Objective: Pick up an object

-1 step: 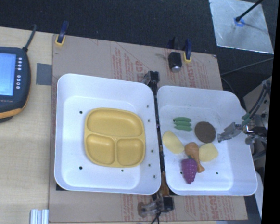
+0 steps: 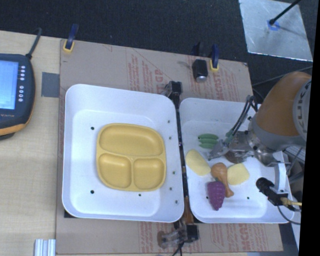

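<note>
1. Camera view, right bin point(image 2: 263, 214): holds a green item point(image 2: 207, 139), a pale yellow item point(image 2: 197, 162), a brown drumstick-shaped item point(image 2: 222, 175), a second pale yellow piece point(image 2: 238, 173) and a purple item point(image 2: 216, 195).
2. Gripper point(image 2: 228, 149): low in the right bin, just right of the green item and just above the drumstick and yellow piece; whether it is spread or pressed together cannot be told.
3. Arm point(image 2: 280, 112): enters from the right, orange band over the bin's right part, wrist angled down and leftward.
4. Left bin point(image 2: 76, 145): holds a yellow three-compartment tray point(image 2: 131, 156).
5. Worktop point(image 2: 12, 185): a handheld control pendant point(image 2: 5, 96) lies at left.
</note>
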